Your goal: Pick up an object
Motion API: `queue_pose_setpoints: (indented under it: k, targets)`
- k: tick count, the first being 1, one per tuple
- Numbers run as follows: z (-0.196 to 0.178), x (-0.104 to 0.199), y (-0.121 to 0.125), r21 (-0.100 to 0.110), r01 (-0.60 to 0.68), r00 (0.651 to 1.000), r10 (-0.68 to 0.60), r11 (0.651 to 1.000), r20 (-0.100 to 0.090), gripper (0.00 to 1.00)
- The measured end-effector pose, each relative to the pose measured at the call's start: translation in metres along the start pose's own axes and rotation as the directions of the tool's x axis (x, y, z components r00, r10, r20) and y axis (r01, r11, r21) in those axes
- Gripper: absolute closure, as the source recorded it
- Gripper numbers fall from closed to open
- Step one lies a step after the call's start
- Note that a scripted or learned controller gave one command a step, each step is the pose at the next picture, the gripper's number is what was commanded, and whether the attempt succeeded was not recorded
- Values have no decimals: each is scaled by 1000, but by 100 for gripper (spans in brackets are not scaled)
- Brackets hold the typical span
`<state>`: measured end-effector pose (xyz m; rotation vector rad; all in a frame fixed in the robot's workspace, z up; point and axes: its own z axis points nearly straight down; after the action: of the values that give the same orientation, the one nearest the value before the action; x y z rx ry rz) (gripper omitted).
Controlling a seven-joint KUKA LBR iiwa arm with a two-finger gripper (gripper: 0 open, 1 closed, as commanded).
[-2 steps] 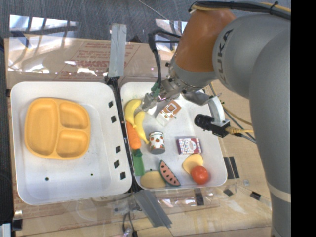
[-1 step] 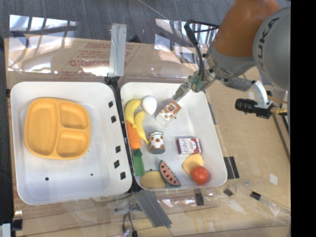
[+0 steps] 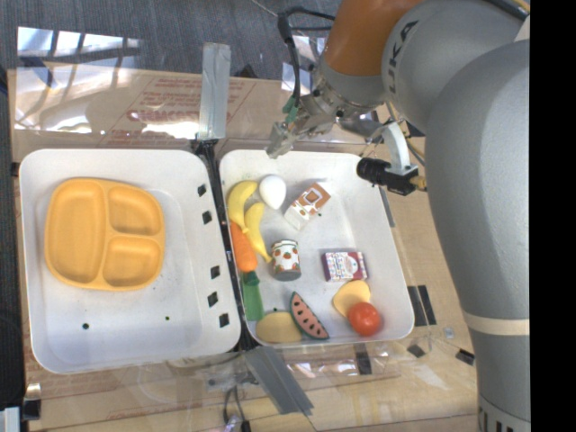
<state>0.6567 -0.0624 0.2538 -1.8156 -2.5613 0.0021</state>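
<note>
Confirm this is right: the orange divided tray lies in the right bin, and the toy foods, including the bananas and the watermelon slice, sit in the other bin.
Not quite. The camera view shows the orange divided tray in the left bin; the bananas and watermelon slice sit in the right bin.

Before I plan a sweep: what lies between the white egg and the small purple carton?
In the camera view, between the white egg and the small purple carton stands a small printed can; a brown-and-white carton lies just beside that line.

Two white bins (image 3: 36, 241) lie side by side on the bench (image 3: 135, 106).
</note>
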Motion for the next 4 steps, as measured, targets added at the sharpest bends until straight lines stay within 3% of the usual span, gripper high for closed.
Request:
queue_pose_setpoints:
  k: [1, 2, 3, 4]
  targets:
    - [76, -42, -15, 2, 313, 950, -313, 950, -2, 100]
    - [-23, -30, -16, -8, 97, 995, -97, 995, 6, 100]
    - [-86, -72, -41, -8, 53, 999, -53, 999, 7, 100]
    - [-68, -61, -21, -4, -17, 1000, 17, 1000, 3, 100]
